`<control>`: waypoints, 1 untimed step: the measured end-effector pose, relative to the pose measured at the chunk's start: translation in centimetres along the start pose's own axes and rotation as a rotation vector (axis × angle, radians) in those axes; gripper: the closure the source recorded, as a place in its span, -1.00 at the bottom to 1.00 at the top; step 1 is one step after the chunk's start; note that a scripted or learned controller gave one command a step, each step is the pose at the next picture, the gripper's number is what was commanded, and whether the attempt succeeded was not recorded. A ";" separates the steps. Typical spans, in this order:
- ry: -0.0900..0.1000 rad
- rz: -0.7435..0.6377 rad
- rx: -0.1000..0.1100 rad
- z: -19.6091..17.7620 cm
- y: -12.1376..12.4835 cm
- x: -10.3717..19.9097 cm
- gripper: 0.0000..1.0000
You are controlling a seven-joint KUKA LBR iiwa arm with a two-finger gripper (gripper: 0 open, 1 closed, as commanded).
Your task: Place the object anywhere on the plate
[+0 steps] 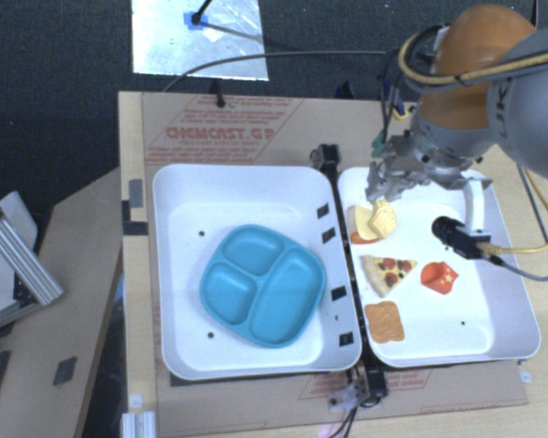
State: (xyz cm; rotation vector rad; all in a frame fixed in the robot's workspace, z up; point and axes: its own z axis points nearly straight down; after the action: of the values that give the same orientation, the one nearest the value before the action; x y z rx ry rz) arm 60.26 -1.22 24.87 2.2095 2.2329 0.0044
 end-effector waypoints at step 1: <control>0.000 0.001 0.002 1.9 0.2 4.9 1.00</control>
State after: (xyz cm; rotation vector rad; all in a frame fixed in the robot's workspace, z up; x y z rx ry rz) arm 60.37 3.71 22.95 2.2113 2.2326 0.0020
